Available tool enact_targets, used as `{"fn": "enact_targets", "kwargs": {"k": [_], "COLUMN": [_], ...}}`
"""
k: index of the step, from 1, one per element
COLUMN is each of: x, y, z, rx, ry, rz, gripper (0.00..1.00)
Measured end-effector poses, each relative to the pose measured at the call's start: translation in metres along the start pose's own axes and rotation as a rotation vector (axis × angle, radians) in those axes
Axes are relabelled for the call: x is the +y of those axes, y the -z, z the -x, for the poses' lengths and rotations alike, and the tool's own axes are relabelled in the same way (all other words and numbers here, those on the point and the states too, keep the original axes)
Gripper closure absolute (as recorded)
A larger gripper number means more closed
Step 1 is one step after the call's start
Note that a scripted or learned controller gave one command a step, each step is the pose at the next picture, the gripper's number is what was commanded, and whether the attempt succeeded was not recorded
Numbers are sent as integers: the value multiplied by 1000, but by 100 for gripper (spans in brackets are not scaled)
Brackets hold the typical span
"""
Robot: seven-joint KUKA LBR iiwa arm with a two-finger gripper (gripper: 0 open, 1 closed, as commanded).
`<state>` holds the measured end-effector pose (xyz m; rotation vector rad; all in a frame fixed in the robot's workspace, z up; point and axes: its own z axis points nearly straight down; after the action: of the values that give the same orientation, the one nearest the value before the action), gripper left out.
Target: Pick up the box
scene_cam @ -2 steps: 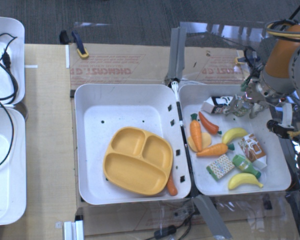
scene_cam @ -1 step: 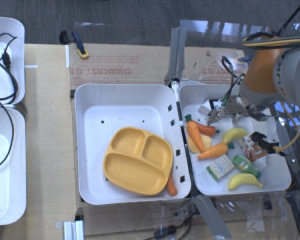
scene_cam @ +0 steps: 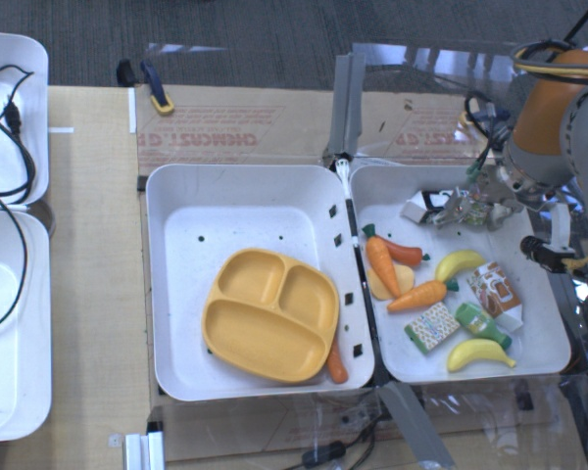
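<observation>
Two small boxes lie in the right bin [scene_cam: 549,355]: a brown and white carton [scene_cam: 495,290] near the right wall, and a green-edged speckled box [scene_cam: 431,327] toward the front. My gripper [scene_cam: 453,211] hangs low over the back of this bin, above and behind both boxes and apart from them. The arm with its orange band [scene_cam: 554,96] reaches in from the right. A white and black piece [scene_cam: 419,207] lies just left of the gripper's tip. I cannot tell whether they touch.
Around the boxes lie two carrots [scene_cam: 382,262] [scene_cam: 418,295], a red chili [scene_cam: 405,254], two bananas [scene_cam: 459,262] [scene_cam: 480,356] and a green bottle [scene_cam: 482,321]. The left bin [scene_cam: 176,262] holds a yellow divided plate [scene_cam: 271,313] and a small orange piece [scene_cam: 336,365].
</observation>
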<state>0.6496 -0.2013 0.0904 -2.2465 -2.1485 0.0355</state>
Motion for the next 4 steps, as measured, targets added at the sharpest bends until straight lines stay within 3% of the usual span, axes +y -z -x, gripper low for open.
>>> {"fn": "enact_targets", "kwargs": {"k": [1,2,3,4], "x": [-108,-30,0,0], "y": [-4,0,2,2], "z": [-87,-66,-96,-96], "rx": [-7,-8,-13,-14], "ry": [48,-1,-109,-108], "rz": [38,39,21,21], "gripper": [0,0,0,0]}}
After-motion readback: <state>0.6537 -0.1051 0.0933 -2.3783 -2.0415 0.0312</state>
